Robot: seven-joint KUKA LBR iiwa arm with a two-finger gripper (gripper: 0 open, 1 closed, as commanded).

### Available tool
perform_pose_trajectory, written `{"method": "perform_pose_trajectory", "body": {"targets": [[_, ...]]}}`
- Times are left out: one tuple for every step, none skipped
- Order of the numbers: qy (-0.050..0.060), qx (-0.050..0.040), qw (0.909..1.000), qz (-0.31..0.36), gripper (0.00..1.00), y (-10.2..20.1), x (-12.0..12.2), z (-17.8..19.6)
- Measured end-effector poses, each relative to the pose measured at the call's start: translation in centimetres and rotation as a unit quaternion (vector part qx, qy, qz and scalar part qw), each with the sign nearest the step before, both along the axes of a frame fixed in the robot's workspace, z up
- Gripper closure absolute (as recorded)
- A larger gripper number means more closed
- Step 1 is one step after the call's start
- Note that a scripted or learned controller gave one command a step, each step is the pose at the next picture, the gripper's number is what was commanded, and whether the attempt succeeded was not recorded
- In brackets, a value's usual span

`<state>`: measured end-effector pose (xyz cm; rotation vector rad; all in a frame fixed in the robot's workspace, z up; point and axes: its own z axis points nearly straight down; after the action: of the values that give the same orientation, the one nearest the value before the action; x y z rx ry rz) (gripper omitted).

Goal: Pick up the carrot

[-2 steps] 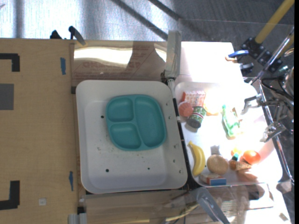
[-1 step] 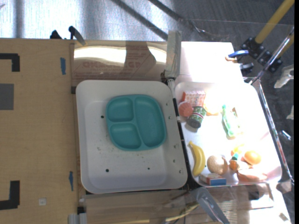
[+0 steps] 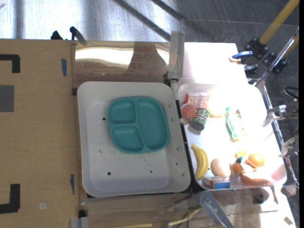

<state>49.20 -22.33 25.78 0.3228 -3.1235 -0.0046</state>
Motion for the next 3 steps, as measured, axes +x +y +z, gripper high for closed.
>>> {"method": "perform_pose_trajectory", "body": {"targets": [[-0.011,-0.0049,0.9996,-0.026,0.0,0.0,1.5,21.6],[0.003,0.0019,0.9984,0.056,0.0,0.2,0.8,-8.8],[-0.01,-0.0041,0.9999,-0.005,0.0,0.1,5.9,4.6]]}}
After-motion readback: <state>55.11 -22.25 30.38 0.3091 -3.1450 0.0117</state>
